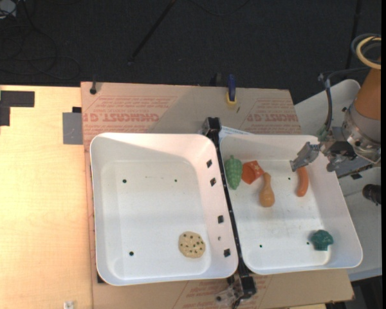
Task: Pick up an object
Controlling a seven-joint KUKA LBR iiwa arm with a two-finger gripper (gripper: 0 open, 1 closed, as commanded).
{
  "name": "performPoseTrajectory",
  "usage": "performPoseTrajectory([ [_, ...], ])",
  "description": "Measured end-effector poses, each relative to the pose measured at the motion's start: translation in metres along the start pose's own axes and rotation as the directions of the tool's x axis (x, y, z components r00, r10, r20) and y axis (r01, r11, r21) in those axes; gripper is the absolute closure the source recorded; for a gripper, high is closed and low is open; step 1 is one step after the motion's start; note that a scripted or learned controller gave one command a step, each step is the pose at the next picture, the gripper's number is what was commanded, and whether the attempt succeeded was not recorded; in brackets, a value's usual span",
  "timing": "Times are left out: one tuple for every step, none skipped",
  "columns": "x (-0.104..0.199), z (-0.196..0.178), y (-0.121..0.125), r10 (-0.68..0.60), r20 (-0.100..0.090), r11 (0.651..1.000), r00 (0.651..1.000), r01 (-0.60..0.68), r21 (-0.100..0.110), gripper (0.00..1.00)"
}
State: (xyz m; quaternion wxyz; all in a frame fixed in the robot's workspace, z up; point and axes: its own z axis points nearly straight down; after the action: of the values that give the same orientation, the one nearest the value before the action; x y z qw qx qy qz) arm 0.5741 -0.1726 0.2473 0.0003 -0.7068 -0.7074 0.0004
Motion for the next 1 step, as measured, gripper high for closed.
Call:
performPoseTrajectory([
  [0.0076,0.164,0.0218,-0.002,0.0,1.0,1.0,0.002,0.0,0.0],
])
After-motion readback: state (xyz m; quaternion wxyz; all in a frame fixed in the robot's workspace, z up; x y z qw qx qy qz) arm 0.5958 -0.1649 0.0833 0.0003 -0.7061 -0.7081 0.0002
